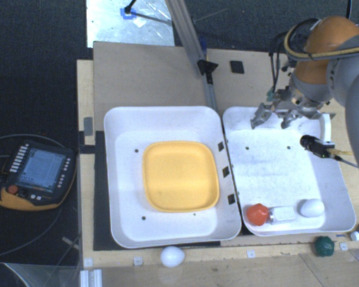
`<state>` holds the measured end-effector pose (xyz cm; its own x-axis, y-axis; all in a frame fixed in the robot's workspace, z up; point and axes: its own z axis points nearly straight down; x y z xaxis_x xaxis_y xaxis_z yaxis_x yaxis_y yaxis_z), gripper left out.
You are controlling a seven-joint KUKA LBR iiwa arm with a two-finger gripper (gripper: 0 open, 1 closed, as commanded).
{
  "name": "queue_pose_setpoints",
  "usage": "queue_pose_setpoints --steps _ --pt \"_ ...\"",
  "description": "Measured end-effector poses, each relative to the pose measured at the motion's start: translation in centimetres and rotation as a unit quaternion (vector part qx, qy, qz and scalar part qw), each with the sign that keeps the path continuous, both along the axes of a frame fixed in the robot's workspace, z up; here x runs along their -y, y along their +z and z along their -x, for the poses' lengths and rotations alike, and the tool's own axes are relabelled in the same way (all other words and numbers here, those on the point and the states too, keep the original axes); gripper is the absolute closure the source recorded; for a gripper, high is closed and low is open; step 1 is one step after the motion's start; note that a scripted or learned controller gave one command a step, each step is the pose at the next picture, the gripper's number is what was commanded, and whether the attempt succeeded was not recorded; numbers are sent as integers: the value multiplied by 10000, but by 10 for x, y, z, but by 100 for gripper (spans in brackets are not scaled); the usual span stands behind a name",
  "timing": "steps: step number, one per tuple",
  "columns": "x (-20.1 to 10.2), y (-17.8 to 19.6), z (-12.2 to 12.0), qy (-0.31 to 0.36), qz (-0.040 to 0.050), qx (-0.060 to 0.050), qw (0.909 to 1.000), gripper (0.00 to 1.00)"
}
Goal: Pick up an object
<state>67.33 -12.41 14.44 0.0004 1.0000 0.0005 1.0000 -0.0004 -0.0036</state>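
Your hand (274, 117) hangs over the far edge of the right bin (338, 190), its two fingers (257, 119) spread apart with nothing between them. The things you could pick lie well away, along that bin's near edge: a red ball (257, 214) touching a clear bottle (282, 213), and a white egg (312, 208) just beside it. A yellow plate (180, 176) fills the middle of the left bin (122, 178).

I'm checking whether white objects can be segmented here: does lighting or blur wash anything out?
Camera view: lighting is even and soft, with no hard shadows; the white egg-shaped object nearly blends into the right bin; the gripper is slightly soft; a bright glary floor patch sits at top.
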Motion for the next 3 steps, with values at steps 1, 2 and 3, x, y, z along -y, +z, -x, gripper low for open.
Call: queue_pose_setpoints --steps 1,2,3 --pt "0 -52 1 5 0 1 10000 0" --pt "0 -38 -1 8 7 32 10000 100" --pt "2 25 -6 5 7 51 10000 100"
